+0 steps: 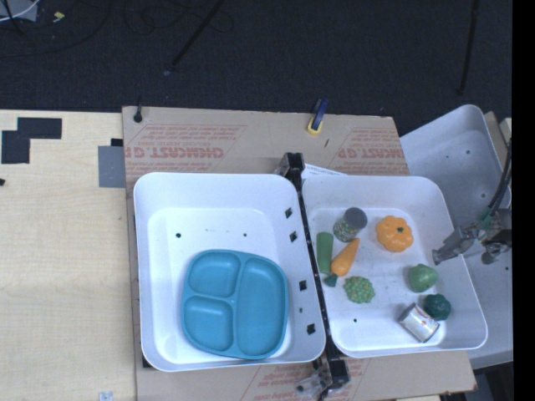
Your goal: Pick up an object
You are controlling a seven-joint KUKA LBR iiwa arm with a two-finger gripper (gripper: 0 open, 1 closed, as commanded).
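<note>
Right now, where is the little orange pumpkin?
The pumpkin sits in the right bin, toward its far side, right of the carrot and above the green pepper.

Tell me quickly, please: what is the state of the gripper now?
Gripper: at the right bin's right rim, holding nothing visible; open or closed cannot be told.

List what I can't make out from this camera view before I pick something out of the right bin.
- Gripper, camera view: small and thin at the right bin's rim; open or shut is unreadable.
- Metal can: too small to read, and touching the dark green item.
- Green cylinder: sits against the bin divider; its lower end is partly hidden by the carrot.
- Grey-lidded jar: contents too blurred.
</note>
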